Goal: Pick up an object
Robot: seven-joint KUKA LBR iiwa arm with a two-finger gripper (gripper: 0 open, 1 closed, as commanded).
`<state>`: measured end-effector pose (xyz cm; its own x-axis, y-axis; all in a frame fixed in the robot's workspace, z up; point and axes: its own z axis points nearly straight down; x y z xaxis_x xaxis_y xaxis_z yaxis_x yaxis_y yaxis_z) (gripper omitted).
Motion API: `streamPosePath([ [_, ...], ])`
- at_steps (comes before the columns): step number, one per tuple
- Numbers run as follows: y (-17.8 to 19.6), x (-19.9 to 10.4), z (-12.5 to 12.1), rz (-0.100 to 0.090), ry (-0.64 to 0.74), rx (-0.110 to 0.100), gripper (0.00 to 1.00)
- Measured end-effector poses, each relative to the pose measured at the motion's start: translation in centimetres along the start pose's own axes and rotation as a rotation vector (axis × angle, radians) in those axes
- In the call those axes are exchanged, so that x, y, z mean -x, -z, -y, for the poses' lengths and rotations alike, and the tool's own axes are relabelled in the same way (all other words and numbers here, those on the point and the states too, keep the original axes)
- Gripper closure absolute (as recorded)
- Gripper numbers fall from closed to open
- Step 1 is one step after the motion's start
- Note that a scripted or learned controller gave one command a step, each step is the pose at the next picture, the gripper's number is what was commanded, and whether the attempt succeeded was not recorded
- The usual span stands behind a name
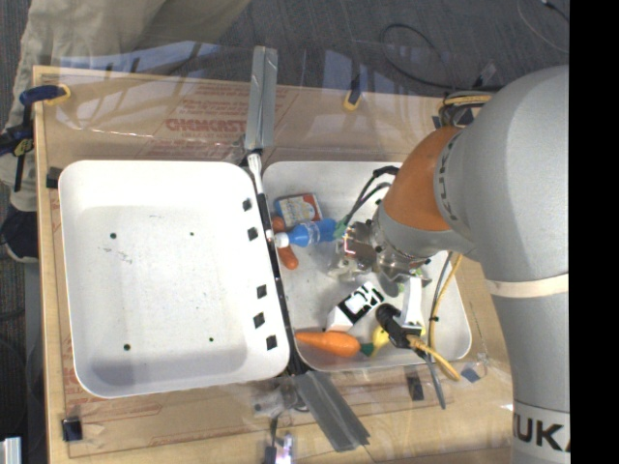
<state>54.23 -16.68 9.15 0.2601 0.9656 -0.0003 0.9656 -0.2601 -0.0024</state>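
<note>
Camera view: right bin point(455, 341) holds carrot point(327, 344), bottle point(308, 233), box point(297, 207); tool point(363, 276) state unclear.

Arm base point(542, 433): white letters "UK" at lower right, cut off by the picture edge.
Bench sheet point(208, 124): faded red mirrored print above the left bin, too pale to make out.
Small box point(298, 207): red and white printed face in the right bin, wording too small to tell.
Black-and-white tag point(359, 303): bold pattern, no legible characters.
</note>
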Motion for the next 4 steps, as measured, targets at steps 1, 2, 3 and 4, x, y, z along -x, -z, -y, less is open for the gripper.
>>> streamPosePath([
  [1, 0.0, -5.0, -6.8, -0.001, -0.028, -0.002, 0.0],
  [2, 2.0, -5.8, -8.8, -0.001, -0.605, -0.003, 0.0],
  [3, 2.8, -0.3, -8.1, -0.001, -0.635, -0.006, 0.0],
  [4, 0.0, -2.7, -9.0, 0.0, -0.904, -0.005, 0.0],
])
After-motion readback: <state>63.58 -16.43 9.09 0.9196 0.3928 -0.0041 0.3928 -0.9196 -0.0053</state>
